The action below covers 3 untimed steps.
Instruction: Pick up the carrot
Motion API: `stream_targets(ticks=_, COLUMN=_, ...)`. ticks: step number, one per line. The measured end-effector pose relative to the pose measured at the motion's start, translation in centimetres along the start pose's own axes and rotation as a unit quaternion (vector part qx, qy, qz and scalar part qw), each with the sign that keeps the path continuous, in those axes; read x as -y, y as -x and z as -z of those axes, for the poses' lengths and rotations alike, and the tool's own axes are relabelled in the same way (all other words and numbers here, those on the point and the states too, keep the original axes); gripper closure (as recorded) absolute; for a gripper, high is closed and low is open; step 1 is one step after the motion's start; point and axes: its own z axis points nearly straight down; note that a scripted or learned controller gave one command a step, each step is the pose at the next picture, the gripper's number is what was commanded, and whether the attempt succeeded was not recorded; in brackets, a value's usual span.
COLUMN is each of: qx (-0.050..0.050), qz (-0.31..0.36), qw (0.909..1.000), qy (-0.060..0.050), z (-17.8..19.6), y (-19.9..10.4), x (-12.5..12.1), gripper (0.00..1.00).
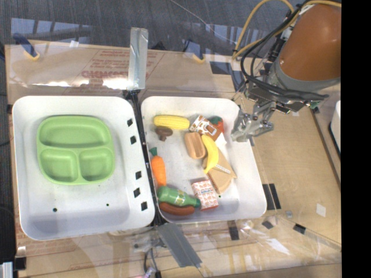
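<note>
The carrot (158,168) is orange with a green top and lies along the left wall of the right bin (250,172), pointing toward the near edge. My gripper (250,126) hangs over the right rim of that bin, well to the right of the carrot and apart from it. Nothing shows between its fingers.
The right bin also holds a corn cob (171,121), a banana (210,152), a hot dog bun (195,145), a green bottle (177,197), a sausage (177,209), small boxes (205,193) and a brown piece (163,133). The left bin (35,207) bears a green divided tray (75,149).
</note>
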Motion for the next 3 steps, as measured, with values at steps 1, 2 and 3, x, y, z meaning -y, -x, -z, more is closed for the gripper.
stream_targets(ticks=1, qx=-0.001, qz=0.034, qw=0.9994, qy=-0.001, z=0.0, y=-4.9, x=-5.0, gripper=1.0)
stream_targets(ticks=2, qx=0.0, qz=0.042, qw=0.9991, qy=0.001, z=-2.6, y=1.5, x=-4.5, gripper=1.0)
stream_targets(ticks=3, qx=0.001, qz=0.01, qw=0.9999, qy=-0.005, z=4.7, y=9.3, x=-4.8, gripper=1.0)
